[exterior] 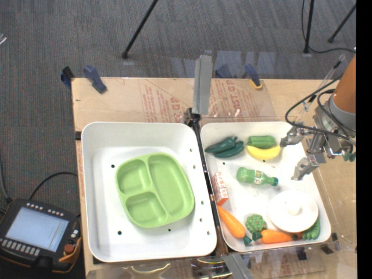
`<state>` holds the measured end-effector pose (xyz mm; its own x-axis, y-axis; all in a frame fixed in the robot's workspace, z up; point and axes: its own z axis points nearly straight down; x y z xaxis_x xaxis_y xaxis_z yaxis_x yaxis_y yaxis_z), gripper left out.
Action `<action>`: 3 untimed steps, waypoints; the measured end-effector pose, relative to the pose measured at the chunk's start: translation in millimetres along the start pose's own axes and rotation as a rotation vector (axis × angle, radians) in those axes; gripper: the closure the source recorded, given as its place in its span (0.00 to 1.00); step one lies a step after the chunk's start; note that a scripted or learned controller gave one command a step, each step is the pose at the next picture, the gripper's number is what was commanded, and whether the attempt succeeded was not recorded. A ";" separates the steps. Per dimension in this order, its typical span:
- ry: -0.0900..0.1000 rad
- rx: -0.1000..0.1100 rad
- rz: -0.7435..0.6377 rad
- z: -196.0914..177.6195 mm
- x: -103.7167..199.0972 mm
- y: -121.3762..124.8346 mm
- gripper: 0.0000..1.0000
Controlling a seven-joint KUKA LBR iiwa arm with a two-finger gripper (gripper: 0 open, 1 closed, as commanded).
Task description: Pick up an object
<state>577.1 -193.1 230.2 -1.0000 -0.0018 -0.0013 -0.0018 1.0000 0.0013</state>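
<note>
Jaws (297,154) spread wide, holding nothing. Best dropped straight onto green bottle (256,177) just left-below, fingers straddling its narrow body before closing.

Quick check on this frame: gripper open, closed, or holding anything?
Gripper: open, holding nothing, poised over the right edge of the right bin, above the white lid.

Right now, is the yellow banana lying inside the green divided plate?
No. The yellow banana lies in the right bin, while the green divided plate sits in the left bin.
</note>
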 end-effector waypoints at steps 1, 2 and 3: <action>0.015 -0.004 0.117 144.2 -16.4 -11.3 0.00; 0.001 -0.001 0.179 142.7 -4.9 36.6 0.00; -0.001 0.001 0.258 142.3 -50.4 13.1 0.00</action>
<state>627.7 -179.7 88.0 -0.9674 0.2531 -0.0023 0.2531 0.9674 0.0009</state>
